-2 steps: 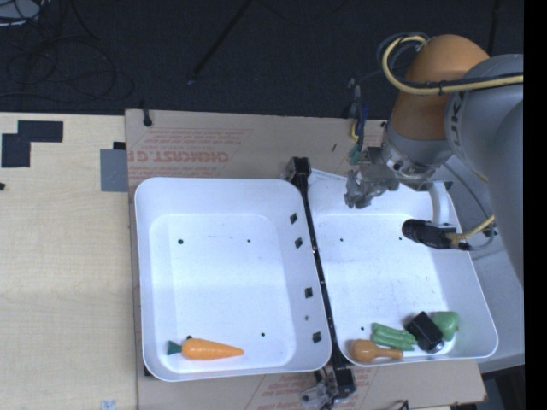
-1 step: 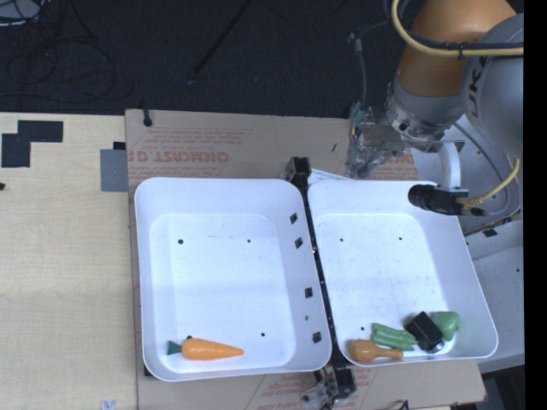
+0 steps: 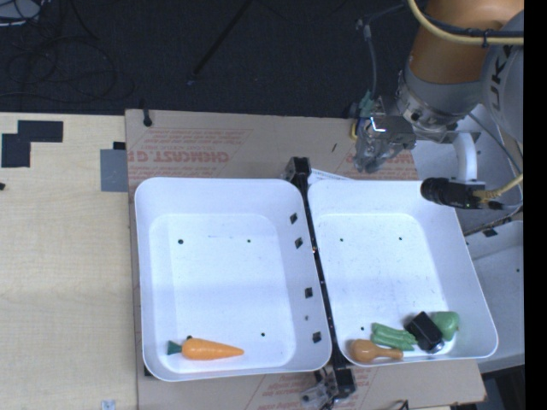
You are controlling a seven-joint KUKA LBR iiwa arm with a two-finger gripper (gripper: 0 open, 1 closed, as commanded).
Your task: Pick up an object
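Note:
An orange carrot point(image 3: 211, 348) lies in the left bin point(image 3: 154, 229) near its front left corner. In the right bin's point(image 3: 466, 254) front right corner sit a green pea pod point(image 3: 391, 336), a black block point(image 3: 425, 330), a green leafy piece point(image 3: 446, 321) and a tan pear-shaped item point(image 3: 373, 351), all close together. My gripper point(image 3: 371, 159) hangs above the bench just behind the right bin's back rim, far from all the objects. Nothing shows between its tips.
A black divider clamp point(image 3: 298, 171) joins the two bins at the back. Cardboard point(image 3: 222, 148) lies under the bins. A black cylinder point(image 3: 451, 192) sticks out over the right bin's back right rim. Cables trail across the dark floor behind.

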